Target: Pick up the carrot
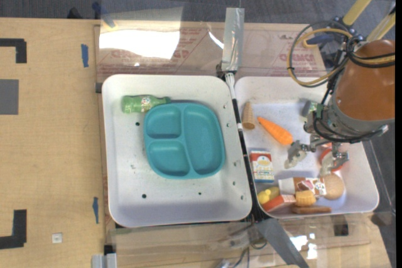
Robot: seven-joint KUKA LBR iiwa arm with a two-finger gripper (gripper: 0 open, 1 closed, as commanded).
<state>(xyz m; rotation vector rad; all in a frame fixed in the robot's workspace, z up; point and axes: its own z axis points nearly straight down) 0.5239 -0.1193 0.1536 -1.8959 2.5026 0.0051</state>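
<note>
My gripper hangs in the right bin, fingers spread open, gripping nothing. The carrot lies just up-left of them, apart, orange and tapered, near a cone. Below the fingers: a small carton, bottle. Far left, the other bin holds a teal tray.
</note>
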